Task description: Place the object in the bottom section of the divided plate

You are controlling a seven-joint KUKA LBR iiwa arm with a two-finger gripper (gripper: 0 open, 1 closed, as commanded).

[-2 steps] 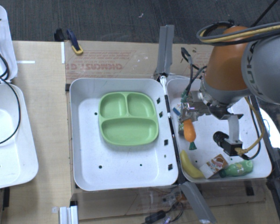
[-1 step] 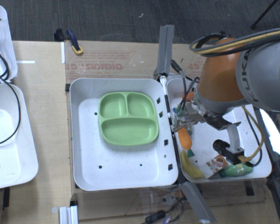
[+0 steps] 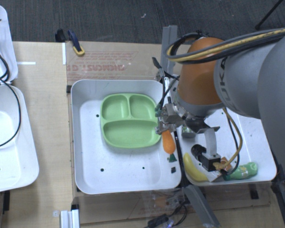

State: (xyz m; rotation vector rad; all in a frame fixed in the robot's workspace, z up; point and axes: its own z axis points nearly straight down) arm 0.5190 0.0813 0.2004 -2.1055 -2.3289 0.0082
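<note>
Your gripper (image 3: 165, 127) hangs at the divided plate's (image 3: 128, 120) right edge, an orange carrot-like object (image 3: 168, 142) held between its fingers, pointing toward you. Behind it, the grey arm (image 3: 256, 80) bends down from the right. A banana (image 3: 194, 169) and green object (image 3: 242, 171) lie in the right bin (image 3: 263, 127).

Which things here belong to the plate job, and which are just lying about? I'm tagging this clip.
Job:
- pincer, holding the carrot
- carrot, hanging over the wall between the bins
- green divided plate, in the left bin

Lying about:
- banana, in the right bin
- green bottle, same bin
- blue-and-yellow clamp on the bench
</note>
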